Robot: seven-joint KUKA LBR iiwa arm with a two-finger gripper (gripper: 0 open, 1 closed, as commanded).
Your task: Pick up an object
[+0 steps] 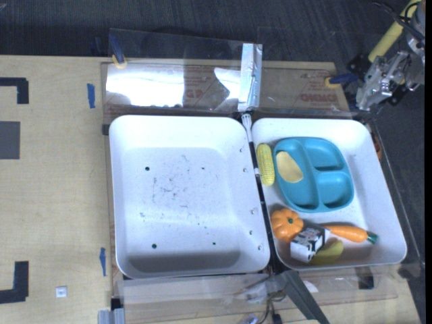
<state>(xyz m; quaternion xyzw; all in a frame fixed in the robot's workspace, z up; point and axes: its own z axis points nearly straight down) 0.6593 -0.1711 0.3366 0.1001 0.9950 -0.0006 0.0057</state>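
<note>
Objects for picking sit grouped in the right bin (381, 201), right of frame centre, none of them lifted.

Blue divided plate (317, 174) takes the bin's upper middle, with a yellow slice (289, 167) lying in its left compartment; a corn cob (266, 164) lies just beside the plate's left edge, along the bin's left wall. Below the plate, an orange pumpkin (286, 223) sits at lower left, a carrot (347, 233) points toward the right, and a small white-and-black box (307, 242) touches a yellowish-green piece (329, 250) at the bottom rim. Left bin (182, 194) fills the frame's middle. Gripper (379, 86) hangs at the upper right of the frame, outside the bins and well apart from every object; whether its fingers are spread or closed I cannot tell.
</note>
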